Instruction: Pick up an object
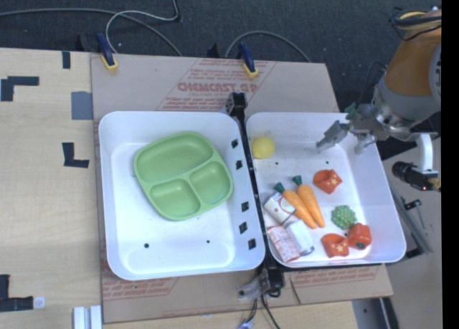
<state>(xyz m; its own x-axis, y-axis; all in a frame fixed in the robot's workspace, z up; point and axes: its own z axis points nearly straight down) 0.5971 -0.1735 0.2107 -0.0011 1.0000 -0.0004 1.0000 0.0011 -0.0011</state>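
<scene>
Above the right bin (373, 177) your end effector (346, 140) hangs spread and empty; nothing is lifted, so choosing, gripping and raising an object remain

The right bin (373, 177) has all the pickable stuff: a yellow lemon (263, 148) up near the divider, a red pepper (327, 180) mid-bin, and two carrots (306, 204) lying side by side at a slant. Lower down there's broccoli (343, 216), two tomatoes (348, 241) touching, plus cartons (285, 229) along the left.
</scene>
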